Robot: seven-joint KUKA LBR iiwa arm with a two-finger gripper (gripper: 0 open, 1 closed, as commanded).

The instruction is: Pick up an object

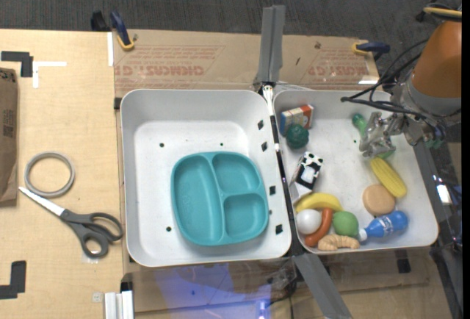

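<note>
Nearest the lens, along the lower rim of the right bin (420,240), sits a crowded row: a pale peanut-shaped piece (337,242), a red sausage-like piece (316,234), a white ball (308,220), a green ball (345,223), and a small blue bottle with a white cap (385,226) lying on its side. Just above these, a yellow banana (318,201) and a tan bun-like disc (379,200). Mid-bin: a yellow corn cob (388,176), ridged, lying at a slant; a black-and-white block (308,170) near the left wall. At the far end: a dark green ball (297,136) touching a small printed carton (297,117), and a small green piece (358,120) alone. 2 bins, both shallow, white, smooth plastic with rounded corners. Left bin (139,163) holds 1 teal plate (219,197), 3 compartments, glossy. Gripper (376,141) hangs low over the right bin, just above the corn cob and near the small green piece; metal, tangled with cables. Cannot tell how far it is parted, and nothing is seen gripped. Left of the bins, on the wooden bench (59,90): grey-handled scissors (73,218) and a tape roll (49,173).
</note>
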